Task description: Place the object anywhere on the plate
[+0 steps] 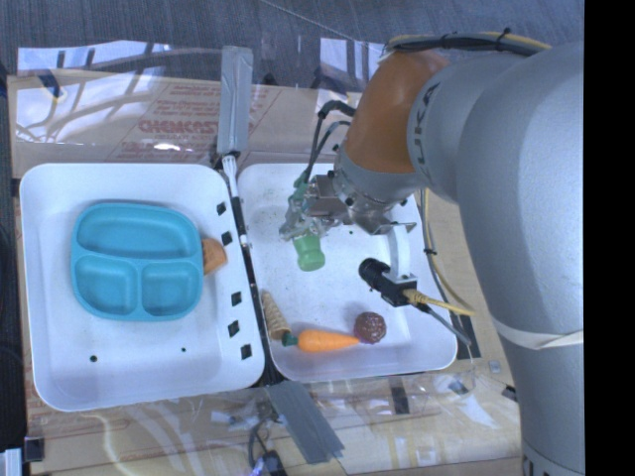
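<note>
A blue divided plate (136,260) lies in the left bin (60,355). An orange-brown item (213,256) rests against the plate's right edge. My gripper (303,218) hangs over the right bin (437,340), near its upper middle. A light green cylinder-shaped object (310,251) sits right under the fingers, between them as far as I can see, tilted down toward the bin floor. The arm's grey body and orange band cover the bin's upper right part.
In the right bin lie a carrot (325,341), a dark brown ball (370,327) and a tan ridged piece (274,315) near the divider. A black part with a yellow cable (392,284) sticks out from the wrist.
</note>
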### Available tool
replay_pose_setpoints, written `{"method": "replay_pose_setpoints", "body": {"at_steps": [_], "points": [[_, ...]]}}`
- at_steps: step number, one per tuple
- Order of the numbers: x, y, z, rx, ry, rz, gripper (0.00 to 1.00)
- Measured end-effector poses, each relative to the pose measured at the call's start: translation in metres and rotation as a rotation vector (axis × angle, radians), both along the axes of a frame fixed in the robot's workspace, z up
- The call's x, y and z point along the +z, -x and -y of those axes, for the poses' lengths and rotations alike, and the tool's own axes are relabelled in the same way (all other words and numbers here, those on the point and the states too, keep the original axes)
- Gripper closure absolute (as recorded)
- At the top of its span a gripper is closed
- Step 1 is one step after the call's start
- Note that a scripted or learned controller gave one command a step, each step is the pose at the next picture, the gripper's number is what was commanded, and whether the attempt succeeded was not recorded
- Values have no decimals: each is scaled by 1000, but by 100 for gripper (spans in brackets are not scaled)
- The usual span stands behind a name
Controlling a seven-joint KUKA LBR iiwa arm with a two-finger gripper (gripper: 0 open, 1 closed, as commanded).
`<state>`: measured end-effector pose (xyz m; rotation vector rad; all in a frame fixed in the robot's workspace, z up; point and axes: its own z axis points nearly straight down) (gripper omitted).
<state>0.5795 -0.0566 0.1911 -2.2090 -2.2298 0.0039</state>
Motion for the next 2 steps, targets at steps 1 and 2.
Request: {"method": "replay_pose_setpoints", "body": {"at_steps": [1,2], "points": [[0,-14,-78,3,-1,2,100],[0,21,-156,4,0,-3,100]]}}
